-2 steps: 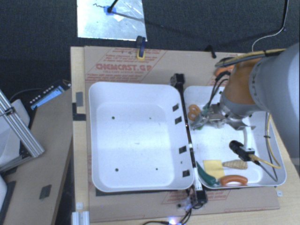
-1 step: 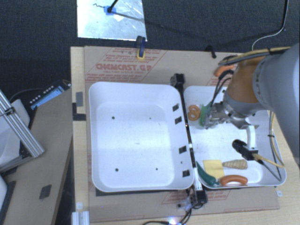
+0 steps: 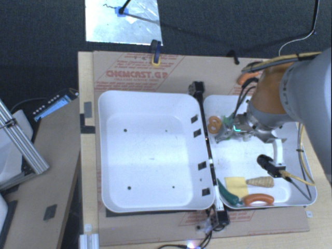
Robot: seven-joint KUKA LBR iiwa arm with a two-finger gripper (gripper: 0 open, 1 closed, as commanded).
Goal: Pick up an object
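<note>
My gripper [image 3: 224, 134] hangs low over the upper left part of the right bin [image 3: 244, 162], reaching in from the right under the grey arm. Just left of it lies a small orange ring [image 3: 214, 123], close to the bin's left wall. Along the front of the same bin sit a yellow block [image 3: 236, 184], a tan ridged cone [image 3: 260, 181], an orange-red loop [image 3: 258, 199] and a dark green piece [image 3: 226, 192]. I see nothing between the gripper and the bin floor.
The left bin [image 3: 150, 149] stands beside the right one, with black clips along the shared wall [image 3: 203, 149]. Both rest on a cardboard sheet [image 3: 140, 71]. A yellow and blue clamp [image 3: 155, 53] stands at the back.
</note>
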